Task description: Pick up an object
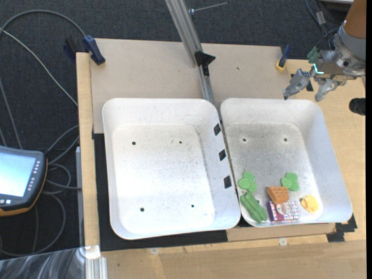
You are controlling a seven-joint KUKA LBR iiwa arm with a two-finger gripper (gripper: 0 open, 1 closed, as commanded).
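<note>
Nearest the camera, along the front wall of the right bin (329,150), lies a small cluster of things: a green leafy piece (248,182) at about 9 o'clock of the group, a long green piece (253,207) below it against the bin's front corner, an orange block (277,194) in the middle, a purple-and-white packet (283,211) just beneath the block and touching it, a second green leafy piece (290,181) at about 1 o'clock of the block, and a yellow piece (310,203) at 3 o'clock. They sit close together, some touching, so any one of them has neighbours crowding it

At 9 o'clock of all this is the left bin (116,121), its speckled floor bare. A grey metal bar (185,28) slants down from 12 o'clock to the seam between the two bins, where three small black tabs (221,154) sit on the dividing wall. Blue clamps (93,49) grip the counter (145,68) at its far corners, and a handheld screen (17,179) rests off the counter at 9 o'clock

The gripper (310,86) hangs at about 2 o'clock, over the far rim of the right bin (well apart from the cluster). Its fingers (295,85) are spread apart, with nothing between them and touching nothing
</note>
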